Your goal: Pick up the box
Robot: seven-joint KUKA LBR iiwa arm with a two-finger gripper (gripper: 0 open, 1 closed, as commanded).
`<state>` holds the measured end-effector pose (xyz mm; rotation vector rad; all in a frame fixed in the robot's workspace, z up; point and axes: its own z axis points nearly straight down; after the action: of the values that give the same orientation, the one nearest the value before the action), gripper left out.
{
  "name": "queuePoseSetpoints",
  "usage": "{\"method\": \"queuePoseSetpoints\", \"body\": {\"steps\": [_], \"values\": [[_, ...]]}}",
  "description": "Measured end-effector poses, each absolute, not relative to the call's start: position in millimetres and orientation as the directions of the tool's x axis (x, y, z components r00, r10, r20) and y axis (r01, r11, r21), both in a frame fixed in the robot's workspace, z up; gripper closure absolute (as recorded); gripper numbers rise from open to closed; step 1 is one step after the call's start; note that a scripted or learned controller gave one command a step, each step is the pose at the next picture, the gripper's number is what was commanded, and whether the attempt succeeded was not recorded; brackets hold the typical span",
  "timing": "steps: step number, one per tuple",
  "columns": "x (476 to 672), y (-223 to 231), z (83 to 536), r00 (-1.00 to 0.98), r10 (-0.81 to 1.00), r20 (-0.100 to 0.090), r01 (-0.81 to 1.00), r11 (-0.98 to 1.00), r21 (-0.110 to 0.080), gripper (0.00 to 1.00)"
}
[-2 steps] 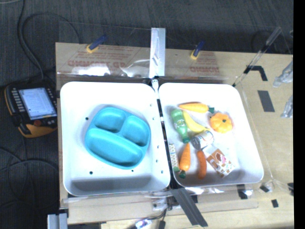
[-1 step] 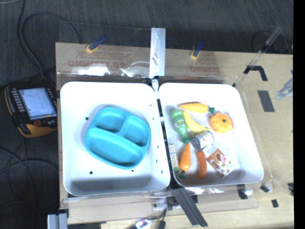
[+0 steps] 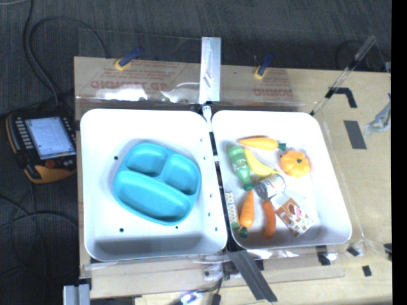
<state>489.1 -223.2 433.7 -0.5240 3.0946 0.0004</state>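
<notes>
The box [image 3: 294, 216] is a small carton printed in brown, white and orange. It lies flat near the front right corner of the right bin [image 3: 331, 170], just right of a carrot. A small grey piece of the arm [image 3: 381, 119] pokes in at the right edge of the view, well behind and to the right of the box.
The right bin also holds a green bottle [image 3: 239, 162], a banana [image 3: 257, 164], a small orange pumpkin [image 3: 295, 162], a can [image 3: 272, 185], carrots [image 3: 247, 210] and a flat packet [image 3: 229, 210]. The left bin [image 3: 102, 221] holds a blue divided tray [image 3: 157, 181]. A pendant [image 3: 41, 142] lies on the floor at left.
</notes>
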Motion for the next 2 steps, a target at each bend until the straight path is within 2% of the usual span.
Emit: {"method": "queuePoseSetpoints", "body": {"steps": [1,2], "values": [[493.3,-223.0,433.2,-0.763,-0.646,-0.003,-0.646,0.763,0.000,0.00],[492.9,-222.9,433.0,-0.430,-0.903,-0.004,-0.903,0.430,0.000,0.00]]}}
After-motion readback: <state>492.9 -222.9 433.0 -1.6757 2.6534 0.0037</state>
